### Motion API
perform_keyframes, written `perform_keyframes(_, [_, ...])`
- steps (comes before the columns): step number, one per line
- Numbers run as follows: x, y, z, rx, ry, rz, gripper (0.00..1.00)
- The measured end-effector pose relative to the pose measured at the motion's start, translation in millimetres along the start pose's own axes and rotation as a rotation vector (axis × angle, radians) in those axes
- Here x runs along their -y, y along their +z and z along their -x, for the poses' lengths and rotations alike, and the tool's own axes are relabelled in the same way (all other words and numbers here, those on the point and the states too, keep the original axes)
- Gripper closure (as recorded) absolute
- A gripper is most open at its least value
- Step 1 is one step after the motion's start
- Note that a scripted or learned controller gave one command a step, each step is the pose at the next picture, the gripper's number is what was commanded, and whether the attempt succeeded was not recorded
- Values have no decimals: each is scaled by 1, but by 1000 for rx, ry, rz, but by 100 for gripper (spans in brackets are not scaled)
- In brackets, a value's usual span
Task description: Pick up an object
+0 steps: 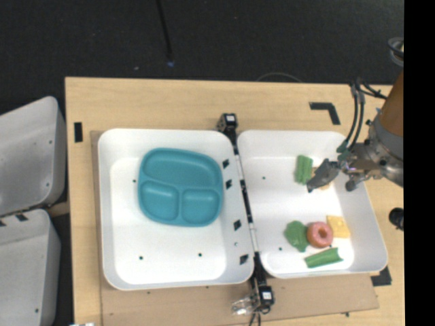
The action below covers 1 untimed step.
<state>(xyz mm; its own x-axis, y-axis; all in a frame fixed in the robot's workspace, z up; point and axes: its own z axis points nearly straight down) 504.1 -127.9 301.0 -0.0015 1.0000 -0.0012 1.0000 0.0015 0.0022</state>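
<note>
I see my gripper (334,176) spread open over the right bin (272,250), holding nothing, so no pick is made yet. A green piece (303,169) lies just beside its left fingertip; closing and lifting are left.

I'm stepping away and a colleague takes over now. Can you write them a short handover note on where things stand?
Gripper: over the right bin, beside the green block near its far side; nothing seen held.
Right bin also holds a green leafy piece, pink donut, yellow piece and green stick, clustered at the near side.
Left bin: teal divided plate.
Done: nothing picked yet.
Left: grasp and lift one object.
</note>
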Motion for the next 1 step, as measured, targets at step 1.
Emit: perform_keyframes(1, [0,0,0,0,0,0,0])
